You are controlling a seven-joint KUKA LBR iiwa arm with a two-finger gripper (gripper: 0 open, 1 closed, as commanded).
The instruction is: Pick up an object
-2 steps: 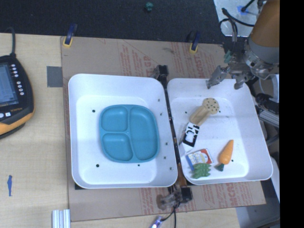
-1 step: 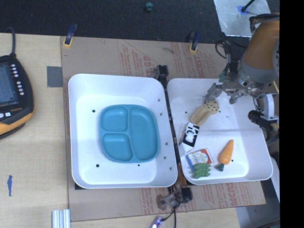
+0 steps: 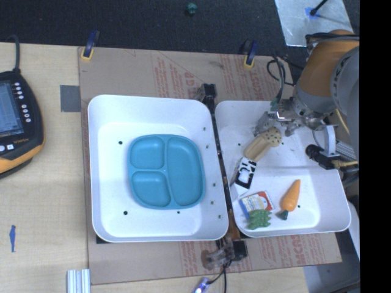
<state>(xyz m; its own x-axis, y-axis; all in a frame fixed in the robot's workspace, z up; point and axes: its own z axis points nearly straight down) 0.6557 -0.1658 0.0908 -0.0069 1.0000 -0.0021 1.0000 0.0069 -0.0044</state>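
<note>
Claw (image 3: 273, 122) sits at the upper part of the right bin (image 3: 330, 221), right of the centre of the frame, and it hangs low over the upper end of a tan, peg-like piece (image 3: 263, 145) that lies tilted on the bin floor. I cannot tell from this slanted view how the claw is set, and nothing is visibly lifted off the floor, so I do not count anything as held.

My judgement is that we are in the approach or closing step of the pick, with the tan piece as the likely target. Just below its lower end lies a small black and white thing (image 3: 245, 173), very near or touching, I cannot say which. Lower in the same bin I see a toy carrot (image 3: 291, 195), a small card (image 3: 255, 201) and a green toy (image 3: 259, 220) near the bottom rim. The left bin (image 3: 101, 163) carries a blue divided plate (image 3: 165, 171). A handheld controller (image 3: 15, 124) rests on the worktop (image 3: 43, 224) at the left edge.

For the next move I would want the claw centred across the narrow width of the tan piece, then a straight lift. The piece is rounded and tilted, so I think it may roll or slip out.
</note>
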